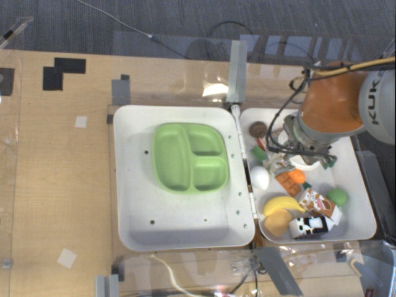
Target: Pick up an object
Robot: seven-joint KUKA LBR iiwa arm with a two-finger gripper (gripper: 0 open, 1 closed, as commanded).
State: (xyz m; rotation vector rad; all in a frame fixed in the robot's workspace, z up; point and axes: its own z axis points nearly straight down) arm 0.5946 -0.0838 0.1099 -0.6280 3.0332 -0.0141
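Observation:
My gripper (pixel 283 162) hangs low over the upper middle of the right bin (pixel 362 184), under the orange wrist band (pixel 331 104). It sits just above an orange carrot-like toy (pixel 291 179). A white egg (pixel 260 178) lies to its left by the bin wall. A small red and green item (pixel 258 151) is to its upper left, and a brown round piece (pixel 257 129) lies at the bin's far corner. Closer to the front lie a yellow banana (pixel 281 204), an orange-yellow fruit (pixel 276 223), a printed carton (pixel 316 202), a black and white item (pixel 307 226) and a green ball (pixel 337 197).
The left bin (pixel 133 184) holds a green divided plate (pixel 189 156). A metal divider post (pixel 237 73) stands behind the two bins. Black cables (pixel 284 113) loop beside the wrist.

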